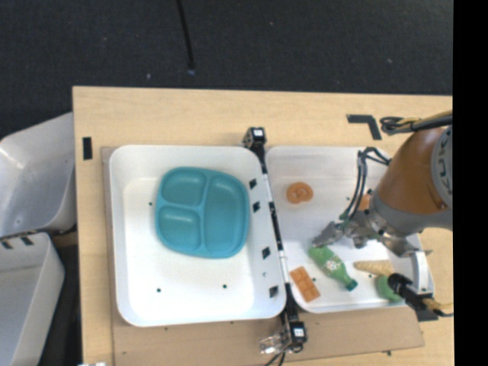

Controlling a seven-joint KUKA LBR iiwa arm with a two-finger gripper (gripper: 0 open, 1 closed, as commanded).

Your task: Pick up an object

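Note:
My gripper [332, 236] hangs low over the right bin [320, 166], just above the upper end of a green bottle [333, 268] that lies on its side. I see nothing held in the gripper. An orange waffle piece [304, 283] lies at the bin's front left corner. A round orange cookie [300, 194] sits further back on the left. A tan cone [374, 267] and a dark green item [390, 287] lie at the front right, partly under the arm.
The left bin [137, 280] holds a teal divided plate [203, 210]. A divider with black clips [268, 219] runs between the bins. The arm's orange band [412, 175] covers the right bin's far right side.

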